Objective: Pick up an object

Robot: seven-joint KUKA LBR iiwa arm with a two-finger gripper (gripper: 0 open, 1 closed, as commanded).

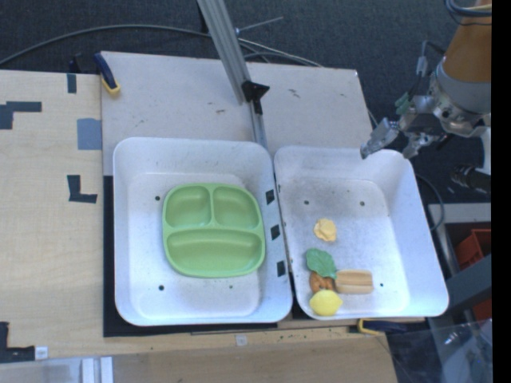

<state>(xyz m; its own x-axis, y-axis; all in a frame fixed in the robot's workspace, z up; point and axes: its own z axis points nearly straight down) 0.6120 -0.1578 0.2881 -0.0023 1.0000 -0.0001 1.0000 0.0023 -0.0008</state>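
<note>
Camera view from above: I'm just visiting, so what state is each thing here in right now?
Gripper: fingers apart, holding nothing, over the right bin's far rim.
Green plate: flat in the left bin, compartments bare.
Right bin: holds small food toys.
Pale yellow piece: lying alone.
Green leaf: atop an orange piece.
Hot dog bun: lying on its side.
Lemon: at the near wall.

The arm is cut off by the picture's edge at 2 o'clock. In the right bin, toward 5 o'clock, the orange piece is partly hidden under the green leaf, so its kind is unclear.
</note>
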